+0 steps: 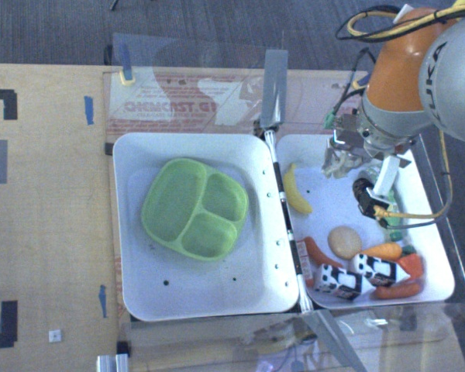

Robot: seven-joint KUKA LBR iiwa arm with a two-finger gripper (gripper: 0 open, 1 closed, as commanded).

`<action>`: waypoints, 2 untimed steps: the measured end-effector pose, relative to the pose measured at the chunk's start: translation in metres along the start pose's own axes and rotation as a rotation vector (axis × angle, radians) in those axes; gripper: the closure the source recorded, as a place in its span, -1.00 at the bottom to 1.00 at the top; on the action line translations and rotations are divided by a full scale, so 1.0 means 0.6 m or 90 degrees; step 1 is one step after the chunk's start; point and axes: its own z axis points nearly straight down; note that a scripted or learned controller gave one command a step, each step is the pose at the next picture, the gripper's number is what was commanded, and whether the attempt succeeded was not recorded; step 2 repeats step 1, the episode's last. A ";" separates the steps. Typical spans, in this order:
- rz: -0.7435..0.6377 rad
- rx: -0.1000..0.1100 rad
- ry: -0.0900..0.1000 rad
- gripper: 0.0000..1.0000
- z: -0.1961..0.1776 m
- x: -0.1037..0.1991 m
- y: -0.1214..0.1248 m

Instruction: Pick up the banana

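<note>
A: Where's the banana?
B: In the right bin, against its left wall, lying flat.
A: Gripper?
B: Above the same bin near the back, to the right of the banana, apart from it. Nothing between its fingers. Open or closed: can't tell.
A: Anything else in there?
B: Toys along the front: a tan round piece, a carrot, a black-and-white cow. Left bin has a green divided plate.

A robotics lab is indicated: white bins are fixed to a taped table, with loose cables overhead.
</note>
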 end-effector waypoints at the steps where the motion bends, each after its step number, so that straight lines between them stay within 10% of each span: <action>1: 0.041 -0.003 -0.001 1.00 -0.111 0.001 0.025; 2: 0.041 -0.003 -0.001 1.00 -0.111 0.001 0.025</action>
